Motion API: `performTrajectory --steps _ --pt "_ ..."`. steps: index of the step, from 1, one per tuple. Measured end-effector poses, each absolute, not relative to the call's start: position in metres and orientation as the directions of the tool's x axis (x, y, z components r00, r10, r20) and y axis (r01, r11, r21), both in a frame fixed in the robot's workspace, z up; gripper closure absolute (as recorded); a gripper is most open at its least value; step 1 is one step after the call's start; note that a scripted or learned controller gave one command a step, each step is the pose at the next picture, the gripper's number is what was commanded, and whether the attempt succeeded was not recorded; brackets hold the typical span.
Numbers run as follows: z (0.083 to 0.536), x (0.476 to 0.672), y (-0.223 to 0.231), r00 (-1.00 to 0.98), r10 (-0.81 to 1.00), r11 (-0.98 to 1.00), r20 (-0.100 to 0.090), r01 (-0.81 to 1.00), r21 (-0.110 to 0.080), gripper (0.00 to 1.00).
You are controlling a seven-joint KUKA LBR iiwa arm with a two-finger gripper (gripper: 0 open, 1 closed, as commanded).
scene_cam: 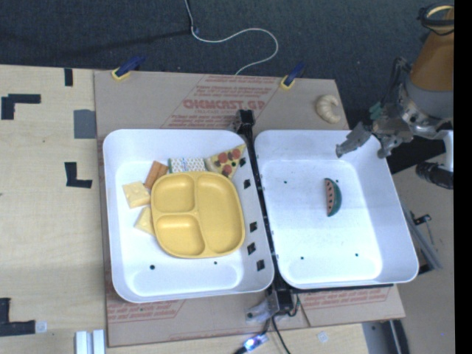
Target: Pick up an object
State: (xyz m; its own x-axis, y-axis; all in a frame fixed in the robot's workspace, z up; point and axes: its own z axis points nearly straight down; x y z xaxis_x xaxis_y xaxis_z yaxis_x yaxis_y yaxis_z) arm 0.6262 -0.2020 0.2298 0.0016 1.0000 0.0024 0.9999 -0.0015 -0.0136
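Note:
A small watermelon-slice toy (331,197) lies alone in the right bin (369,264), toward its upper middle. My gripper (366,147) hangs over that bin's far right corner, up and to the right of the slice and apart from it. Its fingers (349,146) stand apart with nothing between them, so it is open. The left bin (125,271) holds a yellow divided plate (198,214), a pizza-slice toy (230,158), a brown strip (155,173), a pale cracker (136,195) and a patterned piece (186,165) along the plate's far and left sides.
A beige lump (330,108) lies on the cardboard beyond the right bin. A black divider (254,198) runs between the bins. A white cable (236,39) loops at the back. Blue clamps (127,67) hold the cardboard's far edge.

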Motion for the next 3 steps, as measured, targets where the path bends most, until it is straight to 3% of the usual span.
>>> performTrajectory --steps 1,3 --pt "0.237 0.629 -0.202 -0.001 1.000 0.001 0.000 1.000 -0.001 0.00" --pt "0.124 0.646 -0.192 -0.004 1.000 0.004 0.000 1.000 -0.007 0.00"
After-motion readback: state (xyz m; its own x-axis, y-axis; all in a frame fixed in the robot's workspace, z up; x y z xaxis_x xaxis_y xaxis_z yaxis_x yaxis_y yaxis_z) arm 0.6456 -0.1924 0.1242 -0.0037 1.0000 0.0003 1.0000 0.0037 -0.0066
